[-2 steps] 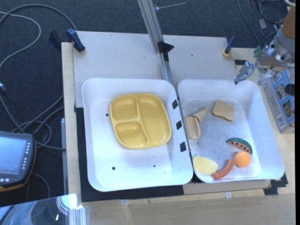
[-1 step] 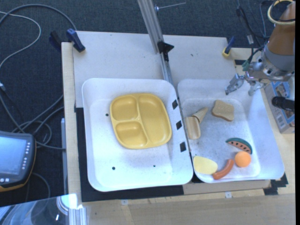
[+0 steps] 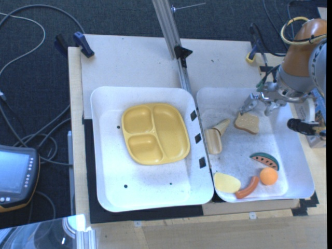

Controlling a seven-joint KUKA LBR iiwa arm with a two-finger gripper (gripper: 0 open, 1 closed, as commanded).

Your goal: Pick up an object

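Item: bread slice [image 3: 247, 123], lying flat near the far edge of the right bin [image 3: 295, 154], the toy closest to the gripper [image 3: 258, 101]. Gripper: hovers just beyond the slice toward the far rim; you cannot tell whether its jaws are apart. Advice: you come straight down, centred on the slice. Clearance: open floor on its near side; bread roll [image 3: 213, 140] and cone [image 3: 222, 126] toward the inner wall; watermelon slice [image 3: 265, 160] well clear.
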